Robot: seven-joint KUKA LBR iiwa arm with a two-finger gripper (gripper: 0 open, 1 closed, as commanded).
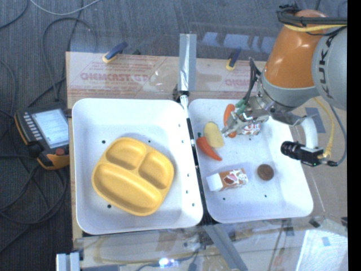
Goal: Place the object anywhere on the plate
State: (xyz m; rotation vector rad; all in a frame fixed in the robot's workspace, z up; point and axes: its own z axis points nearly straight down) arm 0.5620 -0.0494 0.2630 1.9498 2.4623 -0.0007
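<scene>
Camera view: gripper (243,121) over right bin (293,199); yellow plate (133,175) in left bin (90,117).

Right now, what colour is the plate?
Yellow. The plate shows plainly in the camera view, in the left bin.

A grey arm (338,66) with a broad orange band (296,49) is seen; black "KUKA" lettering and yellow cables (330,134) are carried.
</scene>
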